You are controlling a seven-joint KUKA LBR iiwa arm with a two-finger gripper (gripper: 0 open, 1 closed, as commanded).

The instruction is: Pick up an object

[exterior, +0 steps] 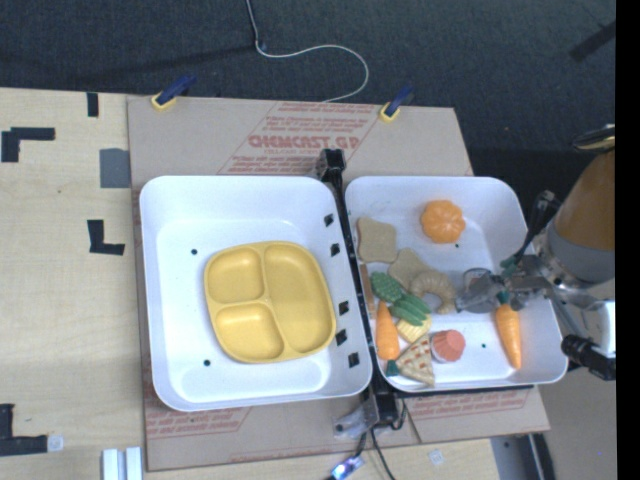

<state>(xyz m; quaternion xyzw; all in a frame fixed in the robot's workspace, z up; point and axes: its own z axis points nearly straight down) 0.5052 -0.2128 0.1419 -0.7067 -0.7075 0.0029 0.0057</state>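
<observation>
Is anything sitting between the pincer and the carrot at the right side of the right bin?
Nothing visible does. The pincer sits low in the right bin, and the carrot lies just beside and below it in the view, with bare bin floor between them.

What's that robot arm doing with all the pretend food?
The grey robot arm reaches in from the right, and its pincer is low in the right bin, among toy food. An orange, two carrots, bread and a pizza slice lie there. It is trying to pick something up, but nothing looks lifted yet. The left bin holds a yellow divided plate.
</observation>
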